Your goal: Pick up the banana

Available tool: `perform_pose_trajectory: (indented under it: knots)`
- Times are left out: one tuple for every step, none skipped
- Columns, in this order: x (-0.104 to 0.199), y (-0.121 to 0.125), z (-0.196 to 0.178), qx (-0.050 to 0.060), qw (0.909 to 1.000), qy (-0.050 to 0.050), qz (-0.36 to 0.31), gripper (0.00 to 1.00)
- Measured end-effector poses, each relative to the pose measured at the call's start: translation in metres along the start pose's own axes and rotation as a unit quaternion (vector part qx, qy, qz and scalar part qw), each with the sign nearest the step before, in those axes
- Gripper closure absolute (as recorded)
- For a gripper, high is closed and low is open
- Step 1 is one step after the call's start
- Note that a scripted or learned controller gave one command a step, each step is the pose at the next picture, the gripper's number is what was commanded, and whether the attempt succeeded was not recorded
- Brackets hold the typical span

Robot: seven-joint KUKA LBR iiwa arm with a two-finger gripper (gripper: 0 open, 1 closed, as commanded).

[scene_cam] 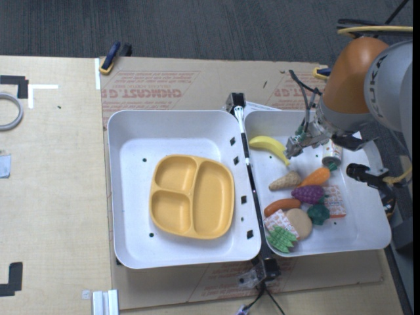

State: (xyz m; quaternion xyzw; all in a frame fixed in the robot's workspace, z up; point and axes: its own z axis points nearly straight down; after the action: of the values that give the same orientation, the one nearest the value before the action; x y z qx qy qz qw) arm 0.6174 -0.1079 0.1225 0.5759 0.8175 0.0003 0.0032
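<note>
The banana (270, 147) lies in the right bin (367, 231), near that bin's far left corner, close to the wall it shares with the left bin (125, 176). Its curved yellow body runs from the left wall toward the bin's middle, and its right end reaches just beside the gripper (293, 147), which hangs low over the far part of the right bin. Whether the fingers are apart or together cannot be told from this slant; nothing is seen clamped between them, and the banana rests on the bin floor.

Nearer the front of the same bin sits a cluster of toy foods: a tan cone (283, 180), an orange carrot (317, 176), a bunch of purple grapes (308, 193), a red-orange sausage (281, 207), a small dark green piece (319, 213), a round tan biscuit (300, 222) and a green-and-white packet (281, 236) at the front left corner. The cone, carrot and grapes lie just beside one another, well clear of the banana.

The left bin holds a yellow divided plate (193, 195) with three compartments, set roughly in the middle of that bin.

Both bins stand on a sheet of cardboard (164, 87) on the counter (52, 209).
</note>
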Motion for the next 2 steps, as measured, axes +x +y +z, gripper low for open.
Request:
perform_pose_trajectory:
  knots:
    - [0.000, 0.000, 0.000, 0.000, 1.0000, 0.000, 0.000, 0.00]
    - [0.006, 0.001, 0.030, 0.001, 0.9852, 0.002, -0.171, 0.00]
